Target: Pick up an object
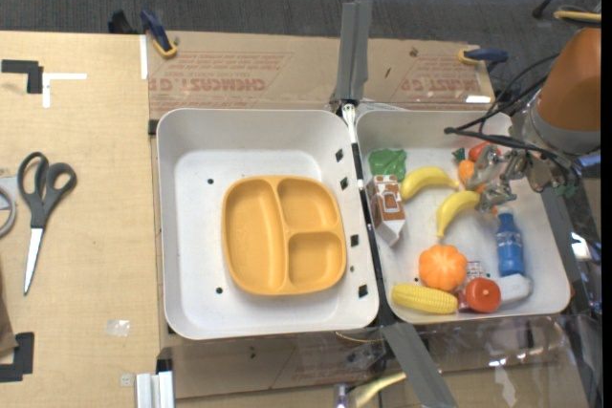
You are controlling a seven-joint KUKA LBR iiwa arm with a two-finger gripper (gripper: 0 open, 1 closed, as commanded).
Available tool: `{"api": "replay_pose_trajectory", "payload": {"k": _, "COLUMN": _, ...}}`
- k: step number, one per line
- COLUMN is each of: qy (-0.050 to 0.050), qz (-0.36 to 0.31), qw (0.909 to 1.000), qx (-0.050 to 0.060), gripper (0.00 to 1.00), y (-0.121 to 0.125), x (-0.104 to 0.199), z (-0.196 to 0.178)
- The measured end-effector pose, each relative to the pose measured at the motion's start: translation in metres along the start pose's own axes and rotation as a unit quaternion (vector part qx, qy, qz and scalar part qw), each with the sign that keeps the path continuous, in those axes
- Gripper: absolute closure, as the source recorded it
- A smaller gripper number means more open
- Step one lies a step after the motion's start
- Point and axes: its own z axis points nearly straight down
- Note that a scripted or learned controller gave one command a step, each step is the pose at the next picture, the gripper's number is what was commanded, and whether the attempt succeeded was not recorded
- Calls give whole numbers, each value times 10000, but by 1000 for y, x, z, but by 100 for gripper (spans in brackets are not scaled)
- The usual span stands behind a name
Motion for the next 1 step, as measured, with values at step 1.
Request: {"api": "replay_pose_trajectory", "payload": {"k": 1, "qy": 34, "qz": 341, "qw": 9994, "qx": -22, "gripper": 100, "y": 68, "x": -65, "z": -127}}
